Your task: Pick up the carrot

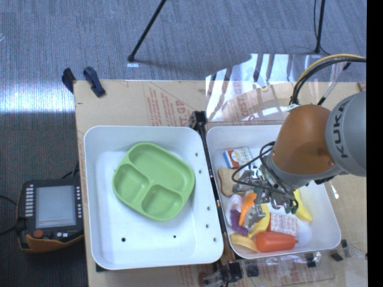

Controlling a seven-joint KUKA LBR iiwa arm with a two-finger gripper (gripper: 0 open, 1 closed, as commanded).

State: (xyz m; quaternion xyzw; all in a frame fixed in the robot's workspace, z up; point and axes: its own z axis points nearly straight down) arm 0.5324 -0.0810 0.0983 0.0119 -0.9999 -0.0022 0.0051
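The carrot (246, 208), a slim orange piece, lies tilted among the toys in the right bin (326, 211). My gripper (259, 209) hangs low over that pile, right beside the carrot and touching or nearly touching its right side. The orange wrist band (305, 145) and cables cover the space behind it. Whether the carrot sits inside the grip is hidden by the gripper body.
Crowded around the carrot are a red-orange vegetable (275, 241), a yellow banana (303, 210), a tan biscuit (226, 181), a purple piece (236, 205), a white carton (239, 156) and a red-white box (282, 223). The left bin (108, 244) holds a green divided plate (154, 181).
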